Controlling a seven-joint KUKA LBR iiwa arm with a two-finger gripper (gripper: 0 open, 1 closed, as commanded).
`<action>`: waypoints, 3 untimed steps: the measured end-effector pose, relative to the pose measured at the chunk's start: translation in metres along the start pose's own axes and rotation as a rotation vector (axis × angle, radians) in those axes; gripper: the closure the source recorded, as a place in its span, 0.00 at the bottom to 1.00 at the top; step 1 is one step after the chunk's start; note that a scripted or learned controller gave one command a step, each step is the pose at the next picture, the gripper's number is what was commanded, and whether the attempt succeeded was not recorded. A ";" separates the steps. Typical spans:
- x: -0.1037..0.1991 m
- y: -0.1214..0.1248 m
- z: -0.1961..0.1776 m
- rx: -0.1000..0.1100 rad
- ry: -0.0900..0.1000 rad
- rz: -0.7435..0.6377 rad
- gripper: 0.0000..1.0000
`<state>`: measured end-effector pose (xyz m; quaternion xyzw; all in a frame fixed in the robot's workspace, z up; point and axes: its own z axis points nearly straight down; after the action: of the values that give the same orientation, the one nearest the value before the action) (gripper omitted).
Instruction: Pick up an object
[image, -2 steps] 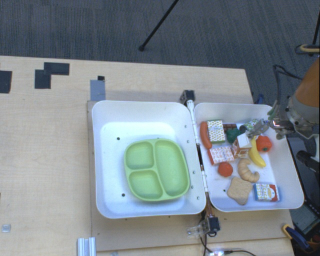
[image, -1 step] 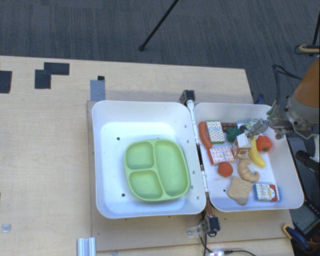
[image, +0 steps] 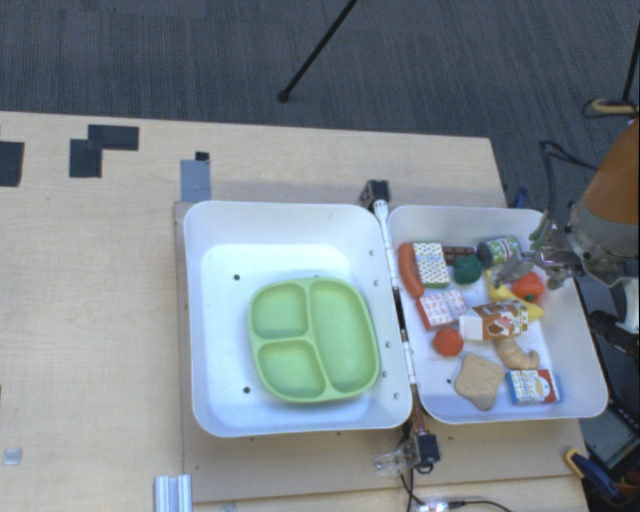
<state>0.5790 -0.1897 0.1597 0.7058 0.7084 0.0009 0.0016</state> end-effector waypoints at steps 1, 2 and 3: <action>0.025 -0.083 0.070 0.002 0.002 0.001 0.00; 0.023 -0.077 0.054 -0.014 -0.003 0.001 1.00; 0.108 -0.091 -0.016 0.000 0.003 -0.002 1.00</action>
<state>0.4878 -0.0818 0.1749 0.7051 0.7091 0.0017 0.0006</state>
